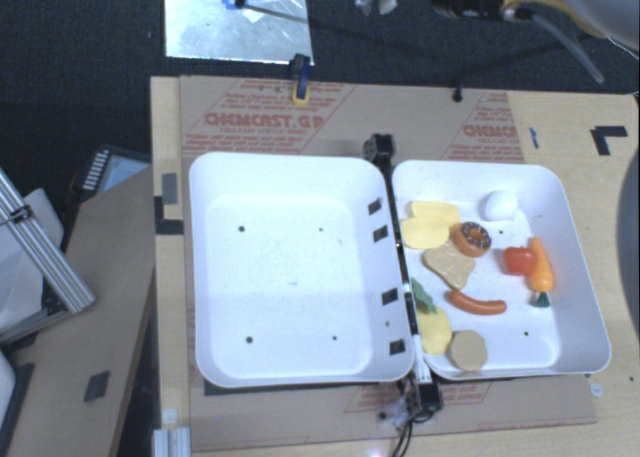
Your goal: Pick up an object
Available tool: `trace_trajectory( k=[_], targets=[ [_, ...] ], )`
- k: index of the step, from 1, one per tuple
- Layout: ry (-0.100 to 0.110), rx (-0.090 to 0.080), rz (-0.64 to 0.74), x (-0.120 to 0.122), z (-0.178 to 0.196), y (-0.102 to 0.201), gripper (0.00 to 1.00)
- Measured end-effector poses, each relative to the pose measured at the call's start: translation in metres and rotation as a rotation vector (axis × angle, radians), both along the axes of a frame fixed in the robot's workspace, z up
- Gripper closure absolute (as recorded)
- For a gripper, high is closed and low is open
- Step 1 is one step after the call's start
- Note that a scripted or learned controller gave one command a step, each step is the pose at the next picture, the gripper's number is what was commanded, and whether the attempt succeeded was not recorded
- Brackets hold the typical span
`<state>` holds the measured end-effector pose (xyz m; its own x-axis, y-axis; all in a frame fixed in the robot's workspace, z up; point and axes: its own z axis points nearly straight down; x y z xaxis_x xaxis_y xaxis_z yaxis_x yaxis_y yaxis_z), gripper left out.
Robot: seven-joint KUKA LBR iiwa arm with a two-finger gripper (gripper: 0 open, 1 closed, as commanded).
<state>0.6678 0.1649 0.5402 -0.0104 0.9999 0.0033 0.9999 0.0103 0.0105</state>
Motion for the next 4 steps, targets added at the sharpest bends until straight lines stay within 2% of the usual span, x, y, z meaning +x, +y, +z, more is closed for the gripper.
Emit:
trace_trajectory(
  k=[1,2,3,4],
  targets=[
    [0.01,-0.003,-0.005,-0.024,-0.005,0.004,1.0],
    [0.021,-0.005,-0.005,-0.11,-0.089,-0.001,1.0],
    [0.0,0.003,0.001,-0.111,0.0,0.074,1.0],
    [0.016,-0.004,-0.004,-0.171,-0.051,0.069,1.0]
  ],
)
